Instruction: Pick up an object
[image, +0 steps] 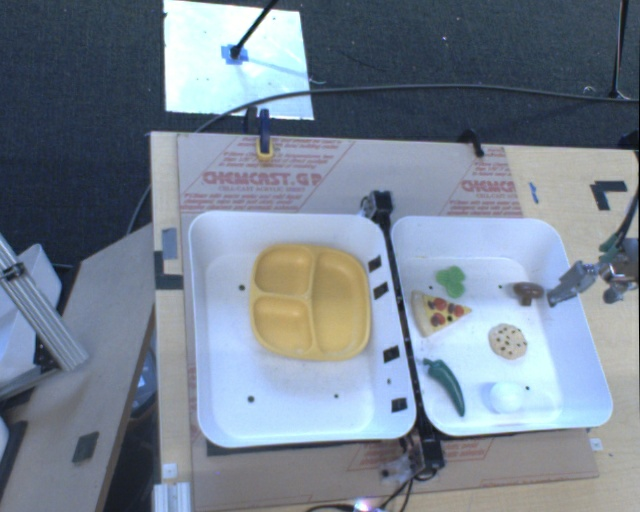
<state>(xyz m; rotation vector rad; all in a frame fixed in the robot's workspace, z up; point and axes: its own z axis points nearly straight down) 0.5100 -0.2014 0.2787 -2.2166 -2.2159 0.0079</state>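
a: tool (560, 291) reaches over the right bin's (575, 345) right rim; whether its fingers are spread or pressed together, i cannot tell.

b: and the objects?

a: a small brown mushroom (527, 292) just left of the tool. further left, a flat pizza slice (438, 312), tip pointing right. a glossy green pepper (446, 384) runs diagonally. also a round cookie (508, 341) and a smooth white egg (506, 396).

b: left bin?

a: a yellow divided plate (310, 302).

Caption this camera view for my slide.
End effector at right bin rim beside toy foods; yellow divided plate in left bin.
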